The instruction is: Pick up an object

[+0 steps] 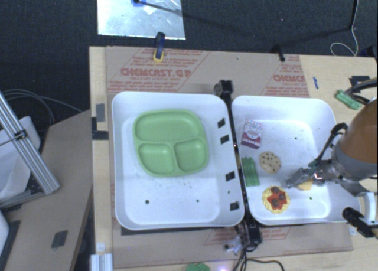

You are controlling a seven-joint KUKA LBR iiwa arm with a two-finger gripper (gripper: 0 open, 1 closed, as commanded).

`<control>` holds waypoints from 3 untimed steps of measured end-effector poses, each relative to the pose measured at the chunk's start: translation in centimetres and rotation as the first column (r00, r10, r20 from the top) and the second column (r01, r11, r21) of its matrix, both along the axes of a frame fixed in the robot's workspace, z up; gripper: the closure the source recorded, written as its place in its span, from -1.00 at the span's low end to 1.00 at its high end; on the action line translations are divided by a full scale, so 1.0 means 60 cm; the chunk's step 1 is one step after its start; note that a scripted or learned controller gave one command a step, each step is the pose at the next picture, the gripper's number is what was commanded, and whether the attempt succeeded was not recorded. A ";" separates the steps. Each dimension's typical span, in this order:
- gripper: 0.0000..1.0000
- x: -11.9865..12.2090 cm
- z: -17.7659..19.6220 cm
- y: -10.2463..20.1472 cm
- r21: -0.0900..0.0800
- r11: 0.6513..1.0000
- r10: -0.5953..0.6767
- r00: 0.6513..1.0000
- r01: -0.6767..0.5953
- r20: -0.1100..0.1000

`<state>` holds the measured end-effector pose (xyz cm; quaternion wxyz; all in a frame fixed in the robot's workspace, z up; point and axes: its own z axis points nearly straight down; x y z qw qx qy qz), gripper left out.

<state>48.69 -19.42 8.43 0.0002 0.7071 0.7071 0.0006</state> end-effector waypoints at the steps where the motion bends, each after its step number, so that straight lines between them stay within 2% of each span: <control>1: 1.00 0.002 0.018 -0.001 -0.002 1.000 -0.001 1.000 0.001 0.004; 2: 1.00 0.085 -0.001 0.113 0.001 1.000 0.011 1.000 -0.011 0.003; 3: 1.00 0.150 0.178 0.237 0.001 1.000 0.014 1.000 -0.014 0.013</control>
